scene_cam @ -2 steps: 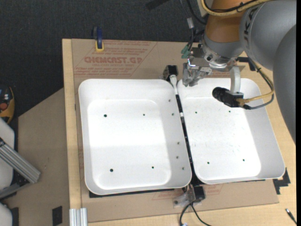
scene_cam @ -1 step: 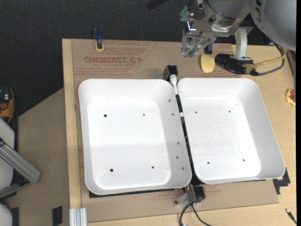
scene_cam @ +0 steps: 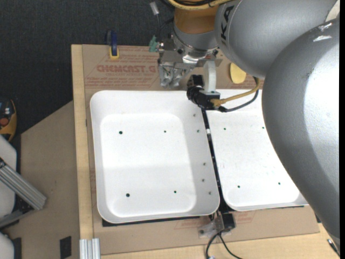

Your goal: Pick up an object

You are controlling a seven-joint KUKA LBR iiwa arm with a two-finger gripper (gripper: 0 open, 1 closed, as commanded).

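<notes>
2 white bins (scene_cam: 102, 144) sat side by side as the gripper (scene_cam: 171, 75) hovered beyond the left bin's far rim, its grip state indiscernible.

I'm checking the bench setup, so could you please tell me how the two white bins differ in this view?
The left bin is in full view, all four rounded corners showing; the right bin is partly covered by the grey arm. The left bin has a shaded upper floor and bright lower floor; the right bin looks evenly lit. Both are shallow, white, with small dark dots.
</notes>
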